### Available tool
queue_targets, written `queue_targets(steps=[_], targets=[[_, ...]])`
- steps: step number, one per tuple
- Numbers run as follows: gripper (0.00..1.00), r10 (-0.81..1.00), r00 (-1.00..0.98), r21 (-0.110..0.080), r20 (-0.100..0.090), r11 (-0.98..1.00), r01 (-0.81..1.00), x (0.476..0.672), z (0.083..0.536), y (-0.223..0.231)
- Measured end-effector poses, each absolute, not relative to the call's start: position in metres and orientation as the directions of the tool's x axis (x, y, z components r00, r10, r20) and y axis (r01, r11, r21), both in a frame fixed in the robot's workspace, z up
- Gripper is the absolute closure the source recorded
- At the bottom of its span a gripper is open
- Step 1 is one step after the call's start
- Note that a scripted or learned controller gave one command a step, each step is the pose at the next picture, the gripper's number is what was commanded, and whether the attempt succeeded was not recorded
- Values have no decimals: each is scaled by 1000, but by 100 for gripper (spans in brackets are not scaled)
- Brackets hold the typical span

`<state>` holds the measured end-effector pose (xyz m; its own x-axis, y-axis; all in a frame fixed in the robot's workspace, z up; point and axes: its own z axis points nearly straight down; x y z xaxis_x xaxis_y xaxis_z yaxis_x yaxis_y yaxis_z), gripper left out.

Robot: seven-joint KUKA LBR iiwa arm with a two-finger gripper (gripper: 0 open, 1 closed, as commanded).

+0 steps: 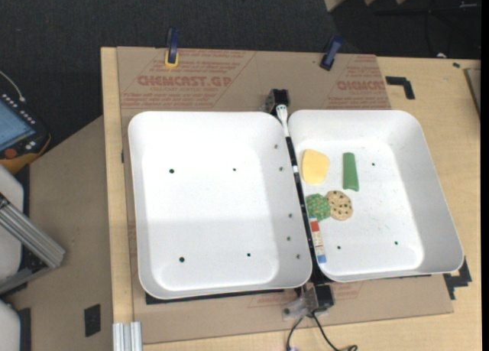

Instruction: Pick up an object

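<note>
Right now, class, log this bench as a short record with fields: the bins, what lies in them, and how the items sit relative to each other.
bins: two shallow white bins side by side, left bin, right bin
items in right bin: yellow piece, green stick, green patterned piece, cookie
grouping: all four clustered in the right bin's left half, near the divider
contact: cookie and green patterned piece touch or nearly touch; green stick lies apart from the yellow piece
base: cardboard sheet
</note>
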<state>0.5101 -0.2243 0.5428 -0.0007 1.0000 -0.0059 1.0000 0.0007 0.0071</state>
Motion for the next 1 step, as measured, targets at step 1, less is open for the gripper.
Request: queue_targets(steps=[1], targets=[[100, 1000, -5, -1, 2, 5, 1000, 478, 536, -166]])
